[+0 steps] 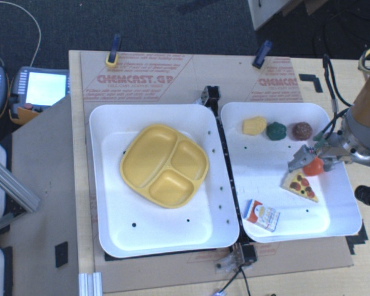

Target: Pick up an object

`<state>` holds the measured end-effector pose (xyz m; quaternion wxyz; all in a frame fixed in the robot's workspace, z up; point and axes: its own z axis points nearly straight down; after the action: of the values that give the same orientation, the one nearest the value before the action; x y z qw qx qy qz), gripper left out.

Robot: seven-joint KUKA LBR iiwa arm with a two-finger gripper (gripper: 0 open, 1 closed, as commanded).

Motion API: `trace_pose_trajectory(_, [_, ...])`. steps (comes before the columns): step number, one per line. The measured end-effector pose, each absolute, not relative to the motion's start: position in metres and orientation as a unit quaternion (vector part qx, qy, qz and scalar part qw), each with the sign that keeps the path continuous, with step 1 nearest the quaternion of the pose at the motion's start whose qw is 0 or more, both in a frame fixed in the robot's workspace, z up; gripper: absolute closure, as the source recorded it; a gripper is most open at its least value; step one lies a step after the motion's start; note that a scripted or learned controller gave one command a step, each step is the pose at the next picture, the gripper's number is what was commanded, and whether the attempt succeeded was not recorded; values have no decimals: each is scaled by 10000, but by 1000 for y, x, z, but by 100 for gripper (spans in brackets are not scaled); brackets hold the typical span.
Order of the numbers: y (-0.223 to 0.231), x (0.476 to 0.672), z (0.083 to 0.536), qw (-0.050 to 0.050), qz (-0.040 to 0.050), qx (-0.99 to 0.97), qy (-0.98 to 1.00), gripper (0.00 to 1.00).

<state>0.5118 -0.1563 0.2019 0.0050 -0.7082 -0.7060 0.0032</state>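
My gripper (308,157) reaches in from the right and hangs low over the right bin (283,224), in its right half. A small red object (315,166) sits directly at the gripper's tip, partly covered by it; whether it is gripped or just lying beneath is unclear. Just below it lies a toy pizza slice (300,185). Along the bin's far side sit a yellow lump (254,126), a dark green round piece (275,131) and a maroon ball (302,130). A small red, white and blue carton (261,215) lies near the front.
The left bin (111,221) holds a yellow divided plate (164,164). A black clamp (211,95) sits between the bins at the back. Bare white floor lies in the right bin's middle, left of the gripper. Cables hang by the arm at right.
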Motion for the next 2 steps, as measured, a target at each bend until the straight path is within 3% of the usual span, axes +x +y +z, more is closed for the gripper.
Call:
trace_pose_trajectory(1, [-156, 515, 207, -1, 0, -7070, -7072, 0])
trace_pose_trajectory(2, [-163, 520, 158, 31, 16, -7074, -7068, 0])
